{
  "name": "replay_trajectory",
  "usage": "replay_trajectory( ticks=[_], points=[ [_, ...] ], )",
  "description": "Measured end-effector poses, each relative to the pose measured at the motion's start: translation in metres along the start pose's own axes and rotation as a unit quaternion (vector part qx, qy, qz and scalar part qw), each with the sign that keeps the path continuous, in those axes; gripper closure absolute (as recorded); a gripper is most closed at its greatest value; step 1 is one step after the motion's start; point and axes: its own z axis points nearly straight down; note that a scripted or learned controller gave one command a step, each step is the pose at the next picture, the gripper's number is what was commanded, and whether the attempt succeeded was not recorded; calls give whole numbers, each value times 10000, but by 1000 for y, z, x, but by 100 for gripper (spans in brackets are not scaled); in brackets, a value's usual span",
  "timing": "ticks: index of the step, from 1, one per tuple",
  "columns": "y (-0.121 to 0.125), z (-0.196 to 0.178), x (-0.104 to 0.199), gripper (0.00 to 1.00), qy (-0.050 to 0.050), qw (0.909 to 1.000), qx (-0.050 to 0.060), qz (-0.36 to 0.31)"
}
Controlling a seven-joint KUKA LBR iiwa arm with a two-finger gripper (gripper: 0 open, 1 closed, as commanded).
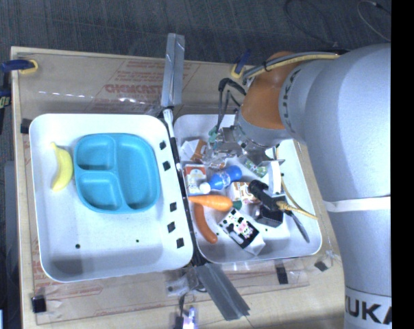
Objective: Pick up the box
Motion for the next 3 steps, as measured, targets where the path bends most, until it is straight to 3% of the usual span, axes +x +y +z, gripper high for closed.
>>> replay_trajectory(
  ticks=[1, 2, 3],
  points=[
    [0, 0, 2, 0, 5, 10000, -4, -10],
    [-59, 28, -59, 0, 93, 9996, 195, -165],
    [-77, 12, -78, 0, 77, 9978, 206, 621]
  ],
)
